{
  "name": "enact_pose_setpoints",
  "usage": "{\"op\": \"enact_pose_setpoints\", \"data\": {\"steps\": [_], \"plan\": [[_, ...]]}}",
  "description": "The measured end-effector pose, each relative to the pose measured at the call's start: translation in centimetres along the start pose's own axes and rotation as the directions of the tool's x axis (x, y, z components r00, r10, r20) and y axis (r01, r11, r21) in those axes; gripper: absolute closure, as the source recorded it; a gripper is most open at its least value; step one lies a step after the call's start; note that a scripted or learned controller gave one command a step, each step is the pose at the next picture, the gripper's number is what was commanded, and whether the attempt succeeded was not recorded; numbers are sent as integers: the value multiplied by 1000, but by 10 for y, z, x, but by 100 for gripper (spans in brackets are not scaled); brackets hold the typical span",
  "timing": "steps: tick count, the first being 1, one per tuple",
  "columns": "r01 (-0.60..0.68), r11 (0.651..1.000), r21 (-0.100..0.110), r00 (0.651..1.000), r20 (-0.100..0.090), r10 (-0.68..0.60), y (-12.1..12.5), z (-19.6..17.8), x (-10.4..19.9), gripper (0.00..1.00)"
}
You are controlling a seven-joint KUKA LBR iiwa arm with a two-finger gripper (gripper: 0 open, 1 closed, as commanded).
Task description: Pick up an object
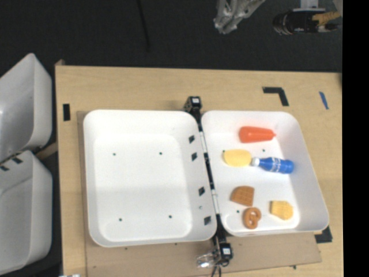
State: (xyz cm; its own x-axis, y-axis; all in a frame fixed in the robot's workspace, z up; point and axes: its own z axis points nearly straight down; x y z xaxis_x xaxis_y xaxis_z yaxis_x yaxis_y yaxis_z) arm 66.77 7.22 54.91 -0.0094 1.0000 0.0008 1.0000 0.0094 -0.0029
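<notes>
End effector (235, 10) hangs way past the desk's far edge, grip state unclear; next it must descend onto the carrot (256, 134).

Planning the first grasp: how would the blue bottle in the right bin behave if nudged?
The blue bottle lies on its side and looks round, so it would probably roll. It touches the yellow piece, which might shift too.
</notes>
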Motion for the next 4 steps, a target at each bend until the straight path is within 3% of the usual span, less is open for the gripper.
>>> {"op": "enact_pose_setpoints", "data": {"steps": [1, 2, 3, 4], "plan": [[-2, 1000, 0, 1000, 1, 2, -11, 0, 67, 100], [-1, 1000, -1, 1000, 1, 1, -7, 1, 138, 100], [-6, 1000, 0, 1000, 2, 6, -6, 1, 134, 0], [-5, 1000, 1, 1000, 3, 5, -5, -8, 133, 100]]}}
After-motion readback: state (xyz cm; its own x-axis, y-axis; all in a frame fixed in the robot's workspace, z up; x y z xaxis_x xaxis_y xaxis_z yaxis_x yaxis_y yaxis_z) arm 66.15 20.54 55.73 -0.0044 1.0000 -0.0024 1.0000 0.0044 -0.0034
